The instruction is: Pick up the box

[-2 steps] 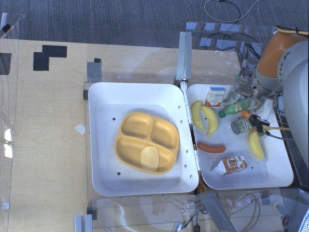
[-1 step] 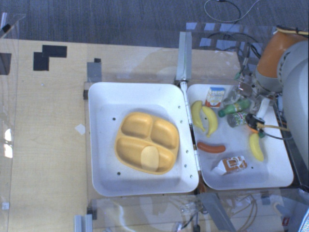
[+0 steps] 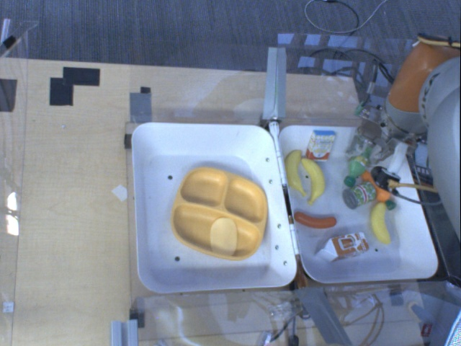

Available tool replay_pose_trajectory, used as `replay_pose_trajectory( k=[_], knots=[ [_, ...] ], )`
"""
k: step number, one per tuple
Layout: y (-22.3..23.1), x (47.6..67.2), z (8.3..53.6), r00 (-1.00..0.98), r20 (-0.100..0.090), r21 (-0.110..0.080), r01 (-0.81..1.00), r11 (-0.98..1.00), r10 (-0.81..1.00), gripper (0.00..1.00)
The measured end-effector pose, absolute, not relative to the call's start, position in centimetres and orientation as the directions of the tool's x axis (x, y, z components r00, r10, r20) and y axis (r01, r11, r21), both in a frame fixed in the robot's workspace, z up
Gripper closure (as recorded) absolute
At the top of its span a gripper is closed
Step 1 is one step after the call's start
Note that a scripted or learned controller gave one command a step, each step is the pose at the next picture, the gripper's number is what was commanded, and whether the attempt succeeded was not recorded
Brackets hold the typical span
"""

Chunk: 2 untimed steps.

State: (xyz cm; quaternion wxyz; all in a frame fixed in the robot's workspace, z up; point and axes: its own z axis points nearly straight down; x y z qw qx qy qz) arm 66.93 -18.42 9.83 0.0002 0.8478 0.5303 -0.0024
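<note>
The claw [image 3: 374, 141] hangs over the far right corner of the right bin [image 3: 425, 262]; whether it is apart or together cannot be told. The box [image 3: 321, 144] lies just to its left, clear of it, with a green bottle [image 3: 358, 166] right below.

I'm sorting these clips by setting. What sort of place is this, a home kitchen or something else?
Most likely a robotics lab bench, not a kitchen. Two shallow white bins, the left bin and the right bin, sit on a wooden bench, toy food such as a banana is scattered about, and loose cable lies on grey carpet.
</note>
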Motion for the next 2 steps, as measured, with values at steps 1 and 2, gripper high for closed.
replay_pose_trajectory(
  k=[1,2],
  knots=[
    [-18.4,67.0,9.9,0.436,-0.003,0.001,0.900,-0.436,0.900,0.00],
    [-15.6,66.7,9.0,0.503,-0.011,0.007,0.864,-0.503,0.864,0.00]
  ],
)
